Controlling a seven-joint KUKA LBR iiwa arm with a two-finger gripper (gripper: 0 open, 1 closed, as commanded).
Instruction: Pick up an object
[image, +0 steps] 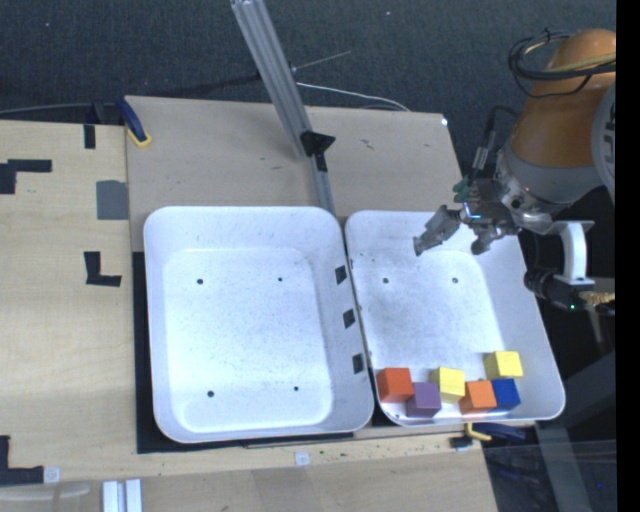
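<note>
Several small blocks lie along the near edge of the right bin (400, 300): an orange block (395, 383), a purple block (426, 398), a yellow block (451, 381), a second orange block (479, 395), a blue block (505, 393) and another yellow block (503, 363). My gripper (458, 236) hangs over the far end of that bin, well away from the blocks. Its two fingers are spread apart and nothing is between them.
The left bin (160, 300) sits beside the right one, with black clips on the shared rim. A slanted metal rail (283, 85) crosses the bench behind the bins. The arm's orange band (565, 100) is at the upper right.
</note>
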